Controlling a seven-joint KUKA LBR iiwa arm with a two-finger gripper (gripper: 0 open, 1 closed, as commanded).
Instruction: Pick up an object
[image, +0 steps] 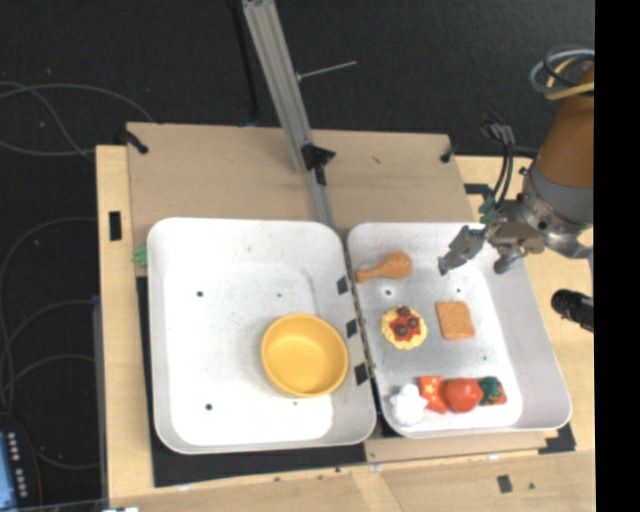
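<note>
The tan desk (230, 165) carries two shallow white bins set side by side and touching at its centre, the left bin (200, 270) toward nine o'clock and the right bin (530, 350) toward three o'clock, over a dark mat (250, 458) showing at six o'clock.

The grey robot arm with its orange band (570, 140) reaches in from the right, wrist bent downward and leftward. Its dark two-finger pincer (483, 256) hangs low with the fingers spread apart, one fingertip (452, 258) angled left, the other pointing down, nothing between them.
</note>
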